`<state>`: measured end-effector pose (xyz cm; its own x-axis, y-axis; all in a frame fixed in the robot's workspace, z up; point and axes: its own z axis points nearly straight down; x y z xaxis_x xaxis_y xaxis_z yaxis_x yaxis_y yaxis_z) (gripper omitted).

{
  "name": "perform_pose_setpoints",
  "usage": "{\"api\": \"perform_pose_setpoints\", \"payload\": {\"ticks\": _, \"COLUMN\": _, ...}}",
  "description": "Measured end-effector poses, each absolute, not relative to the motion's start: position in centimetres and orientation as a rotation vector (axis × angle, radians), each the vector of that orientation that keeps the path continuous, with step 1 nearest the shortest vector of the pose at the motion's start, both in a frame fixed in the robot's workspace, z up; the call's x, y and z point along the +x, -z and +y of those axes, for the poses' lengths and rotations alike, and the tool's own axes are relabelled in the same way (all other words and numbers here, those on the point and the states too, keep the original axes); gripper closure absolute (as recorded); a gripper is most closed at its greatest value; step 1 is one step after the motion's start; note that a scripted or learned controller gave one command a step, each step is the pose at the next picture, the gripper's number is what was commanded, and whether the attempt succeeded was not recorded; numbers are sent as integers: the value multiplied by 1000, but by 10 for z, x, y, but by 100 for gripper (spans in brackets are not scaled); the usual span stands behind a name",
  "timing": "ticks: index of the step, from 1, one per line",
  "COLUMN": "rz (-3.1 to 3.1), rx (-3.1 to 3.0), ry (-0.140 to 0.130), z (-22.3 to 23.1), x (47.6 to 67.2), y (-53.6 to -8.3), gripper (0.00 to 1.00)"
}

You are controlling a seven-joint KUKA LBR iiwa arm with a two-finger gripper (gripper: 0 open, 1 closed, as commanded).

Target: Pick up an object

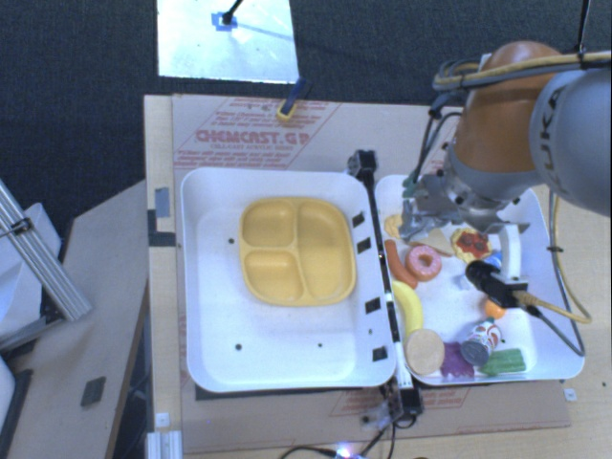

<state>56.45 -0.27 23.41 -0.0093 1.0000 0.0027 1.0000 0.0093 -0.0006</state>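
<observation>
Arm: our grey arm [535, 113] reaches in from the right and hangs low over the right bin [553, 256], its wrist above that bin's upper half.
Gripper: the gripper [430, 220] is down among the toys; we cannot tell how it is set, or whether it has hold of anything.
Targets: the pink doughnut [424, 262] lies just below it, the banana [409, 306] nearer the divider, a round biscuit [425, 351] at the bin's lower edge.
Left bin: the left bin [206, 352] bears a yellow divided plate [295, 251].
Our advice: the toys crowd together, so we would choose one piece with free flanks, centre squarely over it, close firmly, and lift straight.
</observation>
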Motion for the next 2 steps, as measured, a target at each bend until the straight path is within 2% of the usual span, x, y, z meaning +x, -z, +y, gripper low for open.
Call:
{"api": "perform_pose_setpoints", "payload": {"ticks": 1, "rz": -2223, "rx": -2219, "ry": -2, "z": -4, "x": 566, "y": -214, "gripper": 100}}
{"api": "perform_pose_setpoints", "payload": {"ticks": 2, "rz": -2222, "rx": -2220, "ry": 1, "z": -4, "x": 565, "y": -215, "gripper": 100}}
